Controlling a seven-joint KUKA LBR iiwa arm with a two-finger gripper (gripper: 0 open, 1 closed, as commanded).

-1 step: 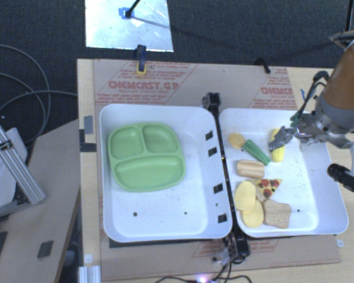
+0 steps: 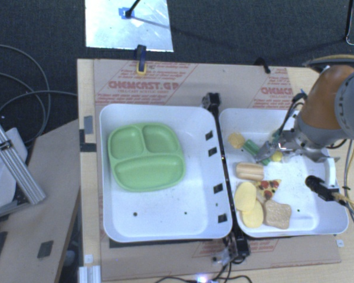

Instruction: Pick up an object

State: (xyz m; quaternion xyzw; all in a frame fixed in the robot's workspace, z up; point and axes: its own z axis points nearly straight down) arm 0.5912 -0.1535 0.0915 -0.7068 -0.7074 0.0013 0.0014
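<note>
A small yellow piece [image 2: 277, 156] lies beside the tool [image 2: 268, 152].

in the right bin [image 2: 318, 217], toy food lies loose: a hot dog bun [image 2: 249, 171] flat at centre-left, two yellow chips [image 2: 248, 204] overlapping at seven o'clock, a toast slice [image 2: 278, 214] just beside them at six, a pizza piece [image 2: 268, 186] between bun and toast, a yellow lump [image 2: 236, 140] at ten o'clock.
</note>
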